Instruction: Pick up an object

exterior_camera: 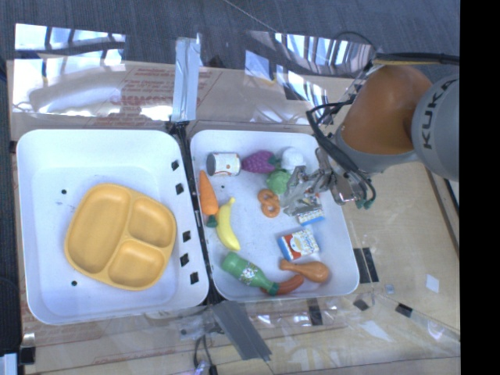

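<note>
Metal hand [299,191], tips indistinct

Yellow divided plate [119,235] lying in the left white bin [47,155] — three compartments facing up. Brown cardboard [234,92] showing behind the bins, silver tape strip [186,76] running down it.

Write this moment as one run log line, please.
end effector: low in right bin | nearest: pretzel, green vegetable | left bin: yellow plate
</note>
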`<state>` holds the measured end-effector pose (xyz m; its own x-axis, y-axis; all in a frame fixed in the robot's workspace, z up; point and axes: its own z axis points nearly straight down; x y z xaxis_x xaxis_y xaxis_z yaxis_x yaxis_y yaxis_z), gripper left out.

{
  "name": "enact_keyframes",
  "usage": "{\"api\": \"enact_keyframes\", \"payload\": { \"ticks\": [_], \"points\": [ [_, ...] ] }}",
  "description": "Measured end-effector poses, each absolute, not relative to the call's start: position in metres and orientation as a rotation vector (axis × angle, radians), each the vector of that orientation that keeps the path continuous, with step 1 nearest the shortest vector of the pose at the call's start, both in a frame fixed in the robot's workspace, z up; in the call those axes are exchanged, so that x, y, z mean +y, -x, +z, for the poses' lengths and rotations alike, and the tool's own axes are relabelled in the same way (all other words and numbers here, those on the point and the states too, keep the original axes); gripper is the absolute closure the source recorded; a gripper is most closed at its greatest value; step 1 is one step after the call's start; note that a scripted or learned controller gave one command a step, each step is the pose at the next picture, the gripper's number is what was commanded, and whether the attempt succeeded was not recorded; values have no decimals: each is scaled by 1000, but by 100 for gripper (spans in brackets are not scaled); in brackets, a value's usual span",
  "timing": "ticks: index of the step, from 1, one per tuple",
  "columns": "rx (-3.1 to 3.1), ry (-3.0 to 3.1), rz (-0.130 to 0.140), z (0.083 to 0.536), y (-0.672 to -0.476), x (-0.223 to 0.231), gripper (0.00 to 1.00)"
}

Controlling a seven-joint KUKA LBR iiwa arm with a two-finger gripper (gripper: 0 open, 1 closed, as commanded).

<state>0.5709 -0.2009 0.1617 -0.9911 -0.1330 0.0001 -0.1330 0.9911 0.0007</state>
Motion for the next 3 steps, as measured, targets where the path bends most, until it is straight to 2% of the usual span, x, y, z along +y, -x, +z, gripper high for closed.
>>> {"api": "enact_keyframes", "payload": {
  "ticks": [1, 2, 3],
  "points": [
    [-3094, -514, -5, 140, -485, -191, 100],
    [-3047, -755, -5, 164, -517, -209, 100],
    [-3023, -854, -4, 165, -599, -209, 100]
  ]
}}
